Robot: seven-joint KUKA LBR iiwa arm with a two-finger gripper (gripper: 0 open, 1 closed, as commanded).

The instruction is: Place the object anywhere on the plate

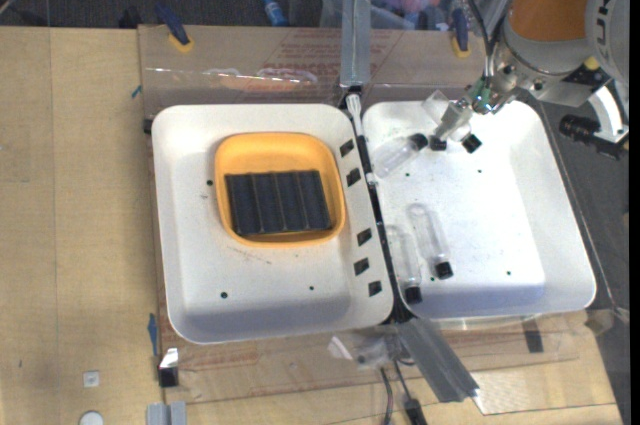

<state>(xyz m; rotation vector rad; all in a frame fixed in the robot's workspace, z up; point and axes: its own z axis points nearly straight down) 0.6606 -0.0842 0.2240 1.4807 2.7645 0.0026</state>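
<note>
Plate [280,149], yellow, sits in the left bin [180,213]; a dark ridged block [278,203] lies flat on it. Tool [443,142] hovers over the right bin [520,213], well right of the plate and level with its far edge. Fingers look spread, nothing between them. Clear tube-like pieces [432,238] lie right of the plate, toward its near side.
</note>
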